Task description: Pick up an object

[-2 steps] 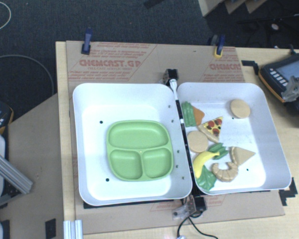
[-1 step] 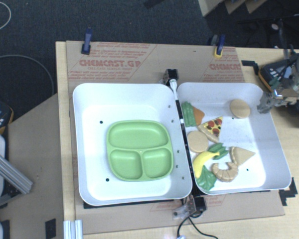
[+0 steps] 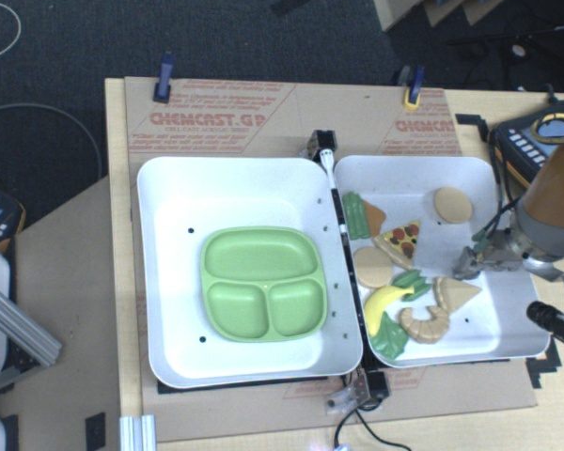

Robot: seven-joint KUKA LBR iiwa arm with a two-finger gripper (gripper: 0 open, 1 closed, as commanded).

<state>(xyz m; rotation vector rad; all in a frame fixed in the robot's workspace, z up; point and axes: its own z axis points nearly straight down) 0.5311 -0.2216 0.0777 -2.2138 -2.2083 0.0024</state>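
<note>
The right bin (image 3: 470,169) holds several toy foods: a tan round biscuit (image 3: 453,205), a pizza slice (image 3: 400,241), a green leaf piece (image 3: 356,216), a pale round disc (image 3: 371,269), a yellow banana (image 3: 383,302), a croissant (image 3: 425,324) and a tan wedge (image 3: 458,294). My gripper (image 3: 467,265) reaches in from the right and sits low in this bin. Its tip is just above the tan wedge and right of the pizza slice. I see nothing held in it.
The left bin (image 3: 169,252) carries a green divided plate (image 3: 263,283). A black divider strip (image 3: 336,216) runs between the bins. A black and yellow device (image 3: 531,144) lies beyond the right bin's far right corner. Clamps (image 3: 413,87) hold the cardboard's back edge.
</note>
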